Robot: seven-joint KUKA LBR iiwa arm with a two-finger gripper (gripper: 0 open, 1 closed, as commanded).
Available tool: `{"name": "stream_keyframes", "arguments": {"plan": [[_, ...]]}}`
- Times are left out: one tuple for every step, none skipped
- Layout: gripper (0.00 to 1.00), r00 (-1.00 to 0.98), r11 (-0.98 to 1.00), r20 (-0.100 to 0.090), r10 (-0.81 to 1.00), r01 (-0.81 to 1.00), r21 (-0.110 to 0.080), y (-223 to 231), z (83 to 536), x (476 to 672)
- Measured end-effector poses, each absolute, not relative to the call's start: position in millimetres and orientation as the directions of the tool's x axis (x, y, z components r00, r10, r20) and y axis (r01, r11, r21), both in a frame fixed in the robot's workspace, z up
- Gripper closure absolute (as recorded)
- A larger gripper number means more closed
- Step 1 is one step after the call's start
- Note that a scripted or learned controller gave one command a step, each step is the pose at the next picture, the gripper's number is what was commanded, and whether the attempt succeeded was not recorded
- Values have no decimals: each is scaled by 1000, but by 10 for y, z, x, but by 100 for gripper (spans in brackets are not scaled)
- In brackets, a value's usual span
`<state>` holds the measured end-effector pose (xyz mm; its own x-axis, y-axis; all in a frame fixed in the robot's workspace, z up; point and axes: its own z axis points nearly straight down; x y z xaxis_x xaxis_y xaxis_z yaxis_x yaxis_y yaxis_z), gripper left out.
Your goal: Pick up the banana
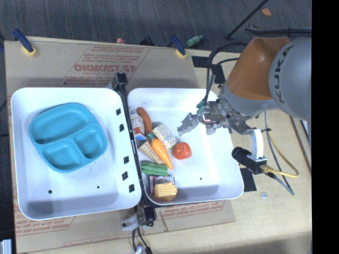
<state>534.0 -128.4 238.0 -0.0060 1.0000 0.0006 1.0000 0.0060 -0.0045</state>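
In the right bin, a pile of toy food lies along the left wall. A pale yellow piece sits at the front of that pile; I cannot tell whether it is the banana. My gripper hangs over the middle of the right bin, just above and right of a red tomato. It is well behind the yellow piece. Nothing shows in its grasp.
The pile also holds a brown sausage, an orange carrot, a checkered waffle and a green vegetable. A blue divided tray lies in the left bin. The arm's grey and orange body covers the right bin's far right corner.
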Motion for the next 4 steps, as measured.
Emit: {"name": "stream_keyframes", "arguments": {"plan": [[0, -154, 154, 1, 988, 988, -5, -874, 1911, 4757], [0, -7, 7, 0, 1000, 1000, -3, -77, 1912, 4763], [0, 7, -7, 0, 1000, 1000, -3, -410, 1914, 5399], [0, -327, 327, 2, 945, 945, -4, -440, 2353, 4984]]}}
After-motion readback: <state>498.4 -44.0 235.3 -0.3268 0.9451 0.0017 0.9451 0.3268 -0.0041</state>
